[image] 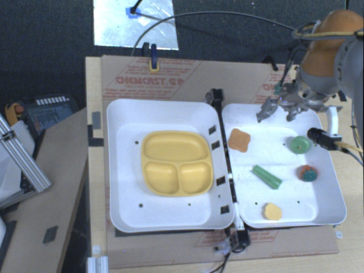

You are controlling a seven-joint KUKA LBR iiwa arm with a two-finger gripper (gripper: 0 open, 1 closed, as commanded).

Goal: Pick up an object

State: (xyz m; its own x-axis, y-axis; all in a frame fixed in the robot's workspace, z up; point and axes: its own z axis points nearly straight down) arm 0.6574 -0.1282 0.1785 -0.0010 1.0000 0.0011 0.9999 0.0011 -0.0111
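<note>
The right bin [324, 212] holds several small things: an orange slab [239, 140] at its left, a green stick [267, 176] in the middle, a green round piece [300, 145] at the right, a teal and orange ball [307, 173] below it, and a yellow piece [272, 211] near the front. My gripper [277, 111] hangs over the bin's back edge, above and apart from all of them. Its fingers [265, 112] are spread with nothing between them.
The left bin [122, 152] holds a yellow divided tray [176, 162]. A black clip strip [219, 147] runs between the two bins. Cardboard [170, 78] lies under both bins. Grey equipment stands off the bench at the left.
</note>
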